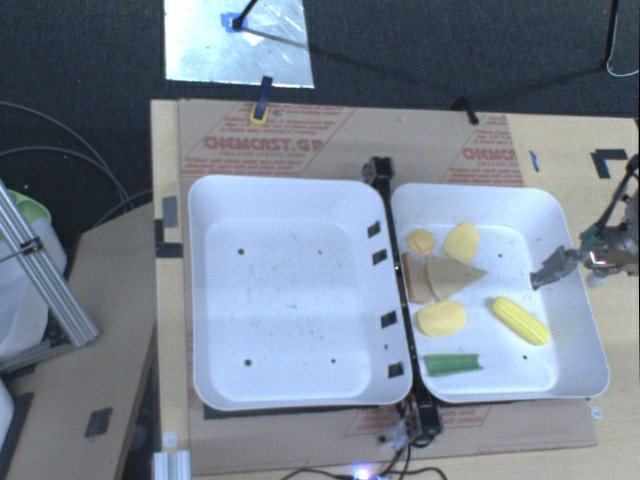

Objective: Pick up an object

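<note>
Claw [552,266] low over right bin [570,368] at right of frame, grip unreadable, just above corn cob [521,320]; yellow pieces [441,318] and green strip [452,364] left of it.

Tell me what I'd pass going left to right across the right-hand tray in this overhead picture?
Green bean pod, then the yellow corn cob, then the robot's jaws at the tray's right rim. The pale yellow pieces and the tan wedge bunch together, so their order is unclear.

One fixed overhead camera, slanted down on both white bins [300,193], fairly distant.
</note>
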You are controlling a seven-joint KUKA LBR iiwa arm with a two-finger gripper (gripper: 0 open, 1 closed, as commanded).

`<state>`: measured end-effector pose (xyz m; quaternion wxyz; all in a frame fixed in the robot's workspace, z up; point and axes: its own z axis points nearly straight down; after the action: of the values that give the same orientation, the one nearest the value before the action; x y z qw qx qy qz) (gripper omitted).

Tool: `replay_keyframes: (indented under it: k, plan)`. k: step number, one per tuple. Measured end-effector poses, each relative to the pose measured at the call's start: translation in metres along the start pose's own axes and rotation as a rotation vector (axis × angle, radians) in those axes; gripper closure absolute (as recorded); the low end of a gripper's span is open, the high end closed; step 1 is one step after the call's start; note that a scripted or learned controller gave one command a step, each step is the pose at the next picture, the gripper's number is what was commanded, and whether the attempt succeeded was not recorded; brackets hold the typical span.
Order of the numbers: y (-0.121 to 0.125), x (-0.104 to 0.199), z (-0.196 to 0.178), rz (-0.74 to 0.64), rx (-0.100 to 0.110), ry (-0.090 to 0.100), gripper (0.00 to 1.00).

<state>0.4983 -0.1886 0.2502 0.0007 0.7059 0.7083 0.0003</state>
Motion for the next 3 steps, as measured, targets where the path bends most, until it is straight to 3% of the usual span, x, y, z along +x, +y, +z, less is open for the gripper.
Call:
replay_keyframes:
  k: [1, 2, 3]
  plan:
    - [-0.015, 0.029, 0.135, 0.0, 0.013, 0.006, 0.0]
    - [0.004, -0.003, 0.154, 0.0, -0.043, -0.02, 0.0]
    - [0.027, -0.012, 0.165, -0.001, -0.004, -0.002, 0.0]
